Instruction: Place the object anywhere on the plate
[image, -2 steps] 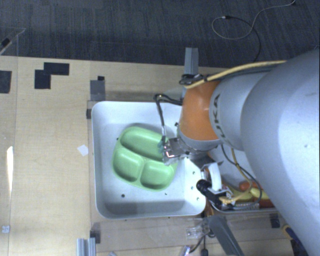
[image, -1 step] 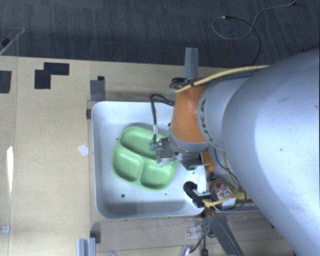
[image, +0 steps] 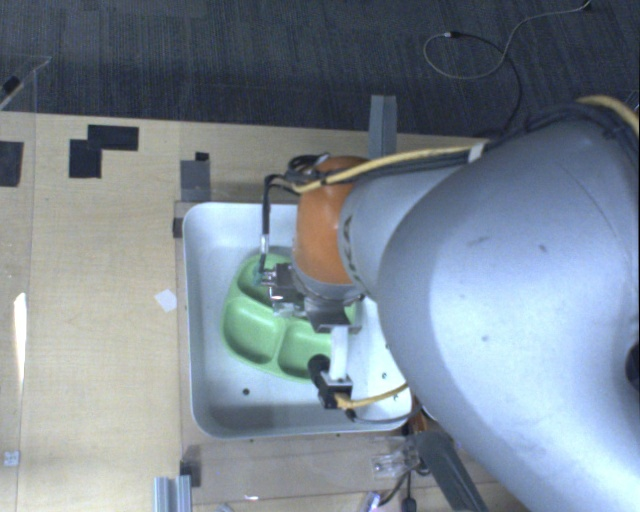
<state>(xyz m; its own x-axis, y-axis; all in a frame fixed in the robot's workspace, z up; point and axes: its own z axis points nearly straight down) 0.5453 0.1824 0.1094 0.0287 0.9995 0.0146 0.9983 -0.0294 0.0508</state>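
One green sectioned plate (image: 258, 330) lying in a white bin (image: 205, 330), toward its middle, partly hidden under the wrist. Directly above it, the gripper (image: 300, 300) on the grey arm (image: 480, 300) with its orange band (image: 318, 235), blocking the plate's right part; fingers hidden, so cannot tell their state. Around: one yellow cable (image: 400, 160), black squares (image: 100, 148) on the bench (image: 90, 350); no readable writing.

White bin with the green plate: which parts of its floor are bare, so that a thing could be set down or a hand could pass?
In the white bin, bare floor runs between the left wall and the green plate, and along the front wall below the plate. It is crowded on the plate's right half, where the arm's wrist hangs over it.
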